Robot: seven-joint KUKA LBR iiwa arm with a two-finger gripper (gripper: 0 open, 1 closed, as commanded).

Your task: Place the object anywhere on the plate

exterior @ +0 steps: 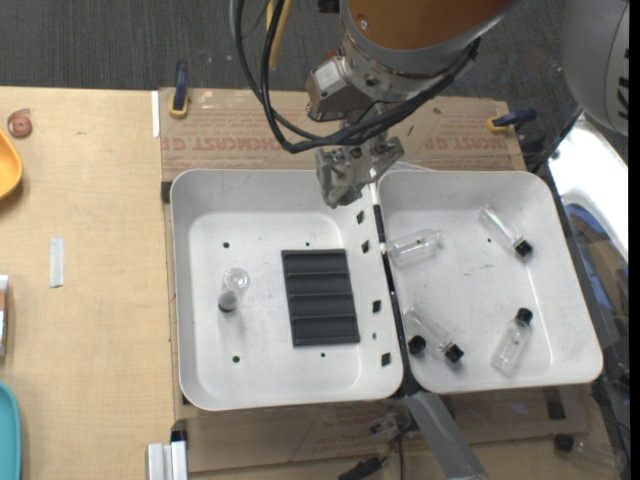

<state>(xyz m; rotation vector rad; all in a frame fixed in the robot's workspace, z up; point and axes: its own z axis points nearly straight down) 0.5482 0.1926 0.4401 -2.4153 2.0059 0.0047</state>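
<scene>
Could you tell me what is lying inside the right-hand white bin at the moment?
The right bin holds several clear vials with black caps: one near the divider, one at the back and others toward the front. Their exact number at the front left is hard to tell.

Single fixed overhead camera, slanted down on both white bins, moderately near

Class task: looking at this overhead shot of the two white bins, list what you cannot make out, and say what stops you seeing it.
1. Claw, camera view: its fingers are blurred and seen from above, so open or shut is unclear.
2. Yellow object, camera view: cut off by the left edge.
3. Teal object, camera view: cut off at the bottom-left corner.
4. Vial in the left bin: too small to tell contents.
</scene>
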